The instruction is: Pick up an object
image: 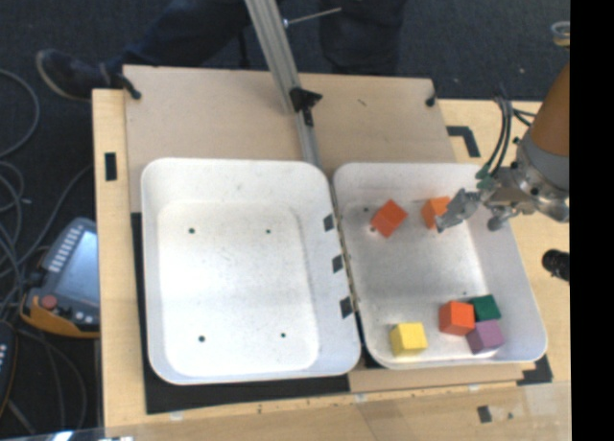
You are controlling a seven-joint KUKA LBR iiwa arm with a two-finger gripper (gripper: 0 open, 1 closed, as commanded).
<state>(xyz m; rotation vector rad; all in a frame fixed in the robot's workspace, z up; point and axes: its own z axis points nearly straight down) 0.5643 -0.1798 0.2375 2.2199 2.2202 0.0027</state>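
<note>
The right bin holds several small blocks. An orange block lies tilted in its upper left part. A second orange block sits just to its right, touching or nearly touching the left side of my gripper. The gripper reaches in over the bin's upper right edge, and its fingers stand apart, open, with nothing seen between them. Along the near edge lie a yellow block, a red-orange block, a green block and a purple block, the last three bunched together.
The left bin lies beside the right one, joined by clips at the divide. A slanted aluminium strut comes down from the top to the gap between the bins. A person stands behind the bench. A handheld pendant and cables lie on the floor at left.
</note>
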